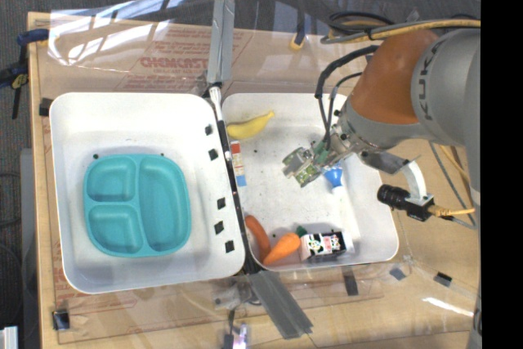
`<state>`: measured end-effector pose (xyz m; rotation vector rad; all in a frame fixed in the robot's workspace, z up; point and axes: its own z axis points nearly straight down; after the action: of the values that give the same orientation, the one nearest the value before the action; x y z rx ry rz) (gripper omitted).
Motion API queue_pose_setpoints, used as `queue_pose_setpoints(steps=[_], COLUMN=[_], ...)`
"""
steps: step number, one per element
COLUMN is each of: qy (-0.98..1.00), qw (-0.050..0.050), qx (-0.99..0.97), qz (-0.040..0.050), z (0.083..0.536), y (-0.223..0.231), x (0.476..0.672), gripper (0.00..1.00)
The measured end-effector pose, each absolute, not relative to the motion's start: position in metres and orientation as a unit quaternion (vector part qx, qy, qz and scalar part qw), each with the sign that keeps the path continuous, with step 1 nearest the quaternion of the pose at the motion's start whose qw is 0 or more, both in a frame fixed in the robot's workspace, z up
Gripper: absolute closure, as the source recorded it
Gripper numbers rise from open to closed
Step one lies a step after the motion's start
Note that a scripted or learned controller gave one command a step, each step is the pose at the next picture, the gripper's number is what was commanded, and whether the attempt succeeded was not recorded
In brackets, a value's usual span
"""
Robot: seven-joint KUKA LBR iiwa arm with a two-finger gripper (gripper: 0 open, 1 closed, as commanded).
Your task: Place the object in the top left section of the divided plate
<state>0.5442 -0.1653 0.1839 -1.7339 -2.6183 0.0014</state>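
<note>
Carrot (283, 248) and carton (325, 243) lie below the gripper (309, 163); its state cannot be told; a firm grasp should be confirmed before the divided plate (139, 204) is approached.

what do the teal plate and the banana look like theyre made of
The teal plate looks like moulded plastic with a matte finish: one even colour, soft rounded dividers, no glare. The banana is probably a plastic toy, smooth and uniformly yellow with no spots or bruises, though at this size a real one cannot be ruled out.
</note>
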Motion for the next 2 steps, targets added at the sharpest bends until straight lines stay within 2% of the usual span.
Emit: queue_pose_setpoints(steps=[1,2], qy=[-0.844,-0.911], qw=[0.000,0.002], qx=[-0.536,-0.412], qz=[0.0000,0.0009], z=[0.281,0.226], y=[-0.087,-0.021], x=[0.508,0.518], gripper=[1.00,1.00])
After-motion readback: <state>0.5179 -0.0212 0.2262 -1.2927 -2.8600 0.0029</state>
